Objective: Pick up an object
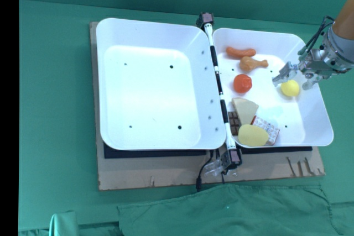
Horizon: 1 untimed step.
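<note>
Small yellow ball (290, 88) — right bin (315, 130), near its right wall, between the pincer (296, 74) fingers.

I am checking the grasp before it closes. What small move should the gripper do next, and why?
Probably lower a little and close. The gripper sits over the yellow ball in the right bin, its jaws open on either side of the ball's top. The ball lies apart from the red ball, so nothing crowds it.

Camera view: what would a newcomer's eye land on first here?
Probably the gripper at the right bin's far right side, its open fingers straddling a small yellow ball. Next, the toy food clustered in that bin: a red tomato mid-bin and a drumstick behind it.
</note>
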Each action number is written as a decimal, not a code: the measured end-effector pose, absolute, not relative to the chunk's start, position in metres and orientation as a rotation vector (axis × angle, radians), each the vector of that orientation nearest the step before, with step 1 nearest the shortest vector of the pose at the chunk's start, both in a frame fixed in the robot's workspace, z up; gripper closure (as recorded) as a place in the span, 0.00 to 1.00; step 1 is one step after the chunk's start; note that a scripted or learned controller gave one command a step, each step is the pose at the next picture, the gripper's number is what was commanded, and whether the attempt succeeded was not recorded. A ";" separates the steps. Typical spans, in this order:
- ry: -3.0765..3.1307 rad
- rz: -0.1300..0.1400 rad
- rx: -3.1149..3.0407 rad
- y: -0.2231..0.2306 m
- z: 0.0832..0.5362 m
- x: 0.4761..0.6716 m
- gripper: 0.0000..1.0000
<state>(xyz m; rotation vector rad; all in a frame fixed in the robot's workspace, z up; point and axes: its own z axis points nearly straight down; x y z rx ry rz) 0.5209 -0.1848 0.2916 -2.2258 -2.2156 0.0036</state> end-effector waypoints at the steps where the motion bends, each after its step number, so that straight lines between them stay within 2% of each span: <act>1: -2.215 0.005 -2.224 -0.182 0.236 0.529 0.00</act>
